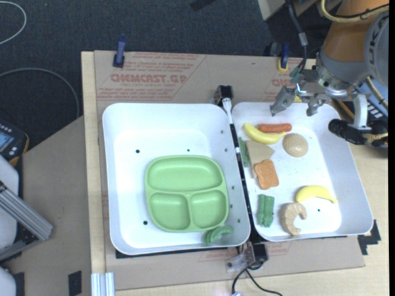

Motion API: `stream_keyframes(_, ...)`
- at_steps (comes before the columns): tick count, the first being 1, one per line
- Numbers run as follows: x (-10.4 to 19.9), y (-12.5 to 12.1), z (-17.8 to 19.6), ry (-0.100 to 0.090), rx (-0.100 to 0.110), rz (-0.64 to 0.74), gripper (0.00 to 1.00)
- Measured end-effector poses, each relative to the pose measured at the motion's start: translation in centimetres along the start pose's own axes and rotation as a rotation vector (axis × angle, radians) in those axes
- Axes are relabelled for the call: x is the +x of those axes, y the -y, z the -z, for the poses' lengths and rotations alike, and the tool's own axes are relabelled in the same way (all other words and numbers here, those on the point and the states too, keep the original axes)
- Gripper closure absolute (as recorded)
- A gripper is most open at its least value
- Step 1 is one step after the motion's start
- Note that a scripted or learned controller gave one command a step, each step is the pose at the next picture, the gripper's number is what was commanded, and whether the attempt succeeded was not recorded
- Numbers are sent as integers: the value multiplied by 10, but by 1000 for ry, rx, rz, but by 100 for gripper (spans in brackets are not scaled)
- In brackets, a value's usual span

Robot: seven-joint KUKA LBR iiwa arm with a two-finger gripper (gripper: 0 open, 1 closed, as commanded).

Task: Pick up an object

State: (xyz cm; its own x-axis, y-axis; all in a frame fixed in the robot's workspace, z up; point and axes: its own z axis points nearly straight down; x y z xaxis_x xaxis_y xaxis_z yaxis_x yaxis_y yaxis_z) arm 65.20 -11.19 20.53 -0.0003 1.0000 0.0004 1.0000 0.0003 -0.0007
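Two bins side by side on desk [62,165]. Left bin [123,134]: divided tray [185,192] in middle, small curled piece [217,234] at its near right corner. Right bin [352,184]: sausage [273,127] and banana [257,134] at far end, round bun [295,145] right of them, flat slice [266,174] mid-bin, bean pod [265,209], croissant [294,217], second banana [315,194] at near end. Tool [297,103] over far edge of right bin.

Two bins [123,165], one plate [185,193], two bananas [256,133].
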Motion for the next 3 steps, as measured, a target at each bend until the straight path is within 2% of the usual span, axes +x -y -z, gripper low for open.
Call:
stream_keyframes(1, 8, 33, -124, -4, -2, -3, 0)
stream_keyframes(2, 19, 73, -114, 2, -15, -4, 0)
stream_keyframes(3, 13, 114, -115, 1, -17, -3, 0)
